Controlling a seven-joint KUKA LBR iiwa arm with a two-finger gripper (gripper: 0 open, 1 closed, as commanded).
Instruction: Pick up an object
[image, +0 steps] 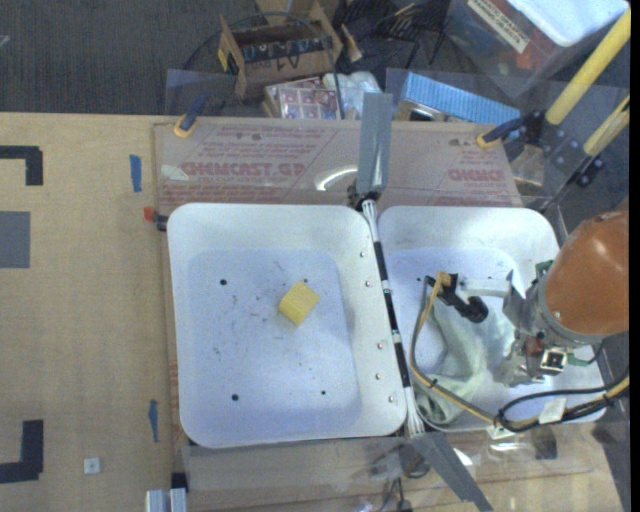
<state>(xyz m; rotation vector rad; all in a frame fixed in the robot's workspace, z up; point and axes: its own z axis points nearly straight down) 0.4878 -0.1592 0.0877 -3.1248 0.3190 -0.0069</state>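
Camera view: a yellow block (298, 303) was seen in the left bin (200, 240) (mid-floor); the claw's (530, 362) state could not be told.

A small yellow block (298, 303) lies near the middle of the left bin (200, 250). The arm (595, 275) hangs over the right bin (470, 235), amid yellow and black cables (428, 310).

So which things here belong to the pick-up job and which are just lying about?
Job:
- small yellow foam-like block in the left white bin
- grey arm with orange band over the right white bin

Lying about:
- brown cardboard sheet with red lettering behind the bins
- blue tape strips on the bench
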